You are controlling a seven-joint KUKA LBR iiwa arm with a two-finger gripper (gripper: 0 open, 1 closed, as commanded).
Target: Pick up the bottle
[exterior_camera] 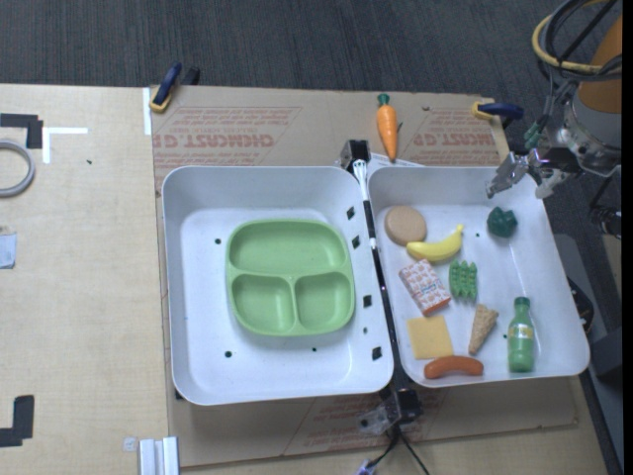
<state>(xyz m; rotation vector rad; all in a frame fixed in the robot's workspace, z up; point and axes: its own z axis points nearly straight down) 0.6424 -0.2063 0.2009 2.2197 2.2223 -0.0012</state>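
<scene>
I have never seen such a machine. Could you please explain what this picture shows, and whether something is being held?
One camera looks down at a slant on a bench with two white bins. The grey and orange thing at the right is a robot arm; its gripper hangs over the right bin's far corner, with nothing between its fingers. The left bin holds a green tray. The right bin holds toy food and the green bottle it should pick up, lying near the front corner, far from the gripper. A toy carrot lies outside, behind the bins.

Arm (593,117) cut off by right edge; gripper (514,174) too small to tell finger state. Label on bottle (520,335) illegible.
</scene>
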